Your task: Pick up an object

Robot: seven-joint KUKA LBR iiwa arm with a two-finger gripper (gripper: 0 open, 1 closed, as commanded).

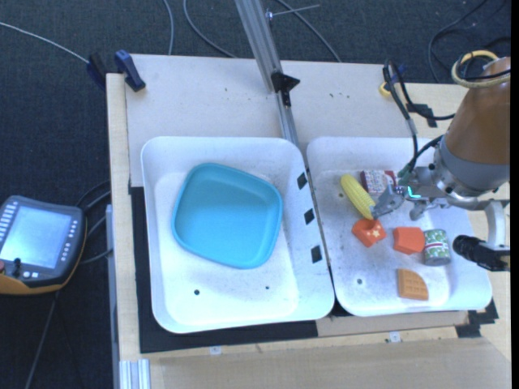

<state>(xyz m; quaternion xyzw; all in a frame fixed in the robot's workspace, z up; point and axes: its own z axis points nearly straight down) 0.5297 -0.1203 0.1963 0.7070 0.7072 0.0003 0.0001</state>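
While the gripper (392, 201) hangs low in the right bin (349, 286) just beside the yellow corn (356, 195), its fingers slightly parted and holding nothing, it should centre over the cob, clear of the orange piece (369, 232), before closing

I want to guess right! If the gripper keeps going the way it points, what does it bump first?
Probably the yellow corn. The gripper points leftward at it, tips right beside its lower end. Height is hard to judge from above.
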